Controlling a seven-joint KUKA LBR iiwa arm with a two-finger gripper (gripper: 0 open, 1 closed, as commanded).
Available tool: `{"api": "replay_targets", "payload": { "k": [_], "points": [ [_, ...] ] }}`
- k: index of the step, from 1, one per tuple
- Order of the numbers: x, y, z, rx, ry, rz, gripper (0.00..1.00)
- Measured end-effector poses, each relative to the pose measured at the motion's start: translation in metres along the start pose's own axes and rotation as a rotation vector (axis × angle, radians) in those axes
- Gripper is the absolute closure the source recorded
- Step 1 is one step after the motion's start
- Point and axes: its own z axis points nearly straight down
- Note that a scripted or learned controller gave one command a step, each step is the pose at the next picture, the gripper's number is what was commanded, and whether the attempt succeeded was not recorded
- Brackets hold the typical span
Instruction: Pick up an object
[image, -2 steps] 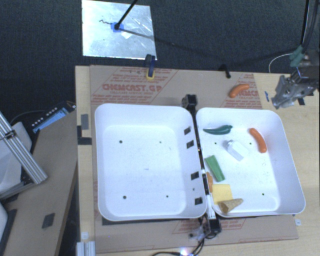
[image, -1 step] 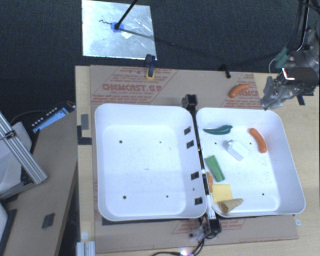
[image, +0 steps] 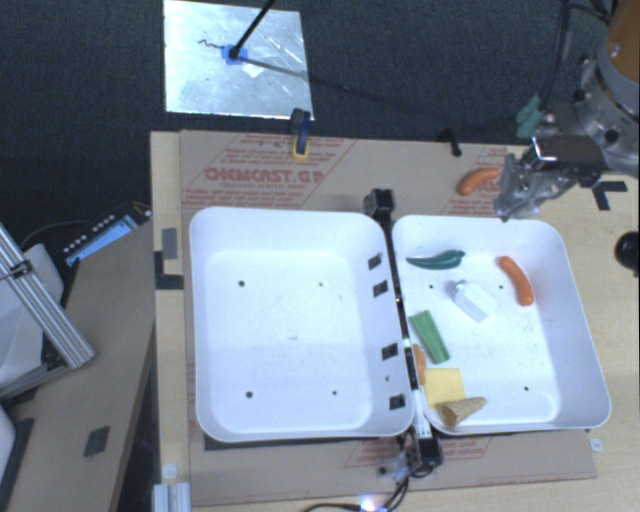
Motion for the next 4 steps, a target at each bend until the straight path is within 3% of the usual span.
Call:
{"api": "replay_targets", "payload": {
  "k": [4],
  "points": [
    [0.111, 0.000, -0.009, 0.001, 0.001, 0.000, 1.00]
  ]
}}
